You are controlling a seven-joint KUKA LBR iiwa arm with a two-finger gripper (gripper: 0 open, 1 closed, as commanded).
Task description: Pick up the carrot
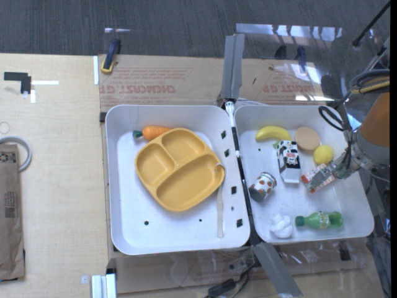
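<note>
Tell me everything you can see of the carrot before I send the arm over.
The carrot is small and orange with a green tip at its left end, smooth like a plastic toy. It lies flat, lengthwise left to right, in the left bin near its far left corner, against the upper left rim of the yellow divided plate. The pincer is in the right bin, well away from it.

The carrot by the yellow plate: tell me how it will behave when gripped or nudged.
The carrot looks like a smooth, glossy toy, so it is probably stiff, light and a little slippery. Its round, tapered body lies on its side, so a push would likely make it roll or swing. It sits close against the yellow plate near the left bin's back wall, which may crowd a grasp.
</note>
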